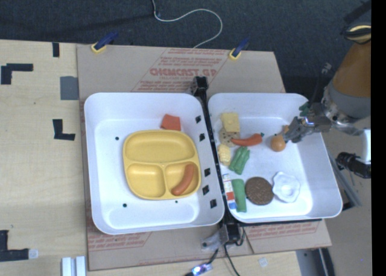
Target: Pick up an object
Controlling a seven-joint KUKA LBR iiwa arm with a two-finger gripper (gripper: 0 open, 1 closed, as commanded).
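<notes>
Gripper (294,131): low in the right bin (313,208), just beside a small orange ball (277,143), angled to reach it.
Jaw state: cannot tell (too small and dark).
Ball: loose on the bin floor, nearest target.
Sausage (185,179): parked in the yellow tray (158,155), left bin.

Wooden bench (36,166): cardboard sheet (175,70) under 2 white bins (99,112).

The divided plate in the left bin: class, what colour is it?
Yellow. The divided plate shows best in the camera view, looking down on the left bin.
</notes>
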